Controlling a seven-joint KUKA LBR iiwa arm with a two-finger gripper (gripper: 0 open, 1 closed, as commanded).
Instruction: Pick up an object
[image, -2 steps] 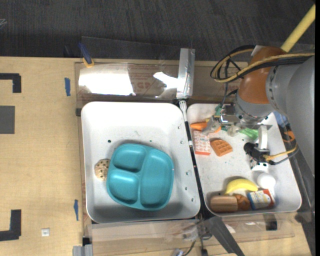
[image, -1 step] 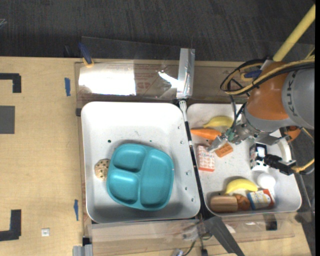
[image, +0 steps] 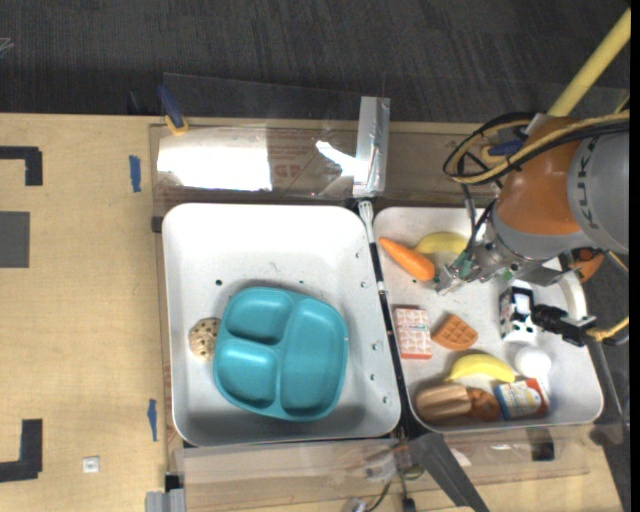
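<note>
Camera view looks down on a tan wooden surface (image: 70, 330) bearing two shallow white bins. Within the left bin (image: 190, 240) lies a teal plastic divided plate (image: 281, 352), with a speckled round cookie (image: 204, 338) touching its left edge. Across the divider, the right bin (image: 590, 400) holds an orange toy carrot (image: 407, 258), a pale yellow lemon-shaped piece (image: 441, 243), a pink-and-white wafer block (image: 412, 332), an orange waffle piece (image: 455, 332), a yellow banana (image: 482, 368), a brown hot-dog bun (image: 445, 401) and a small labelled bottle (image: 520, 397). Over the bin's upper middle, just right of the carrot, hangs the claw (image: 462, 268); whether it is released or clenched, I cannot tell.
</note>
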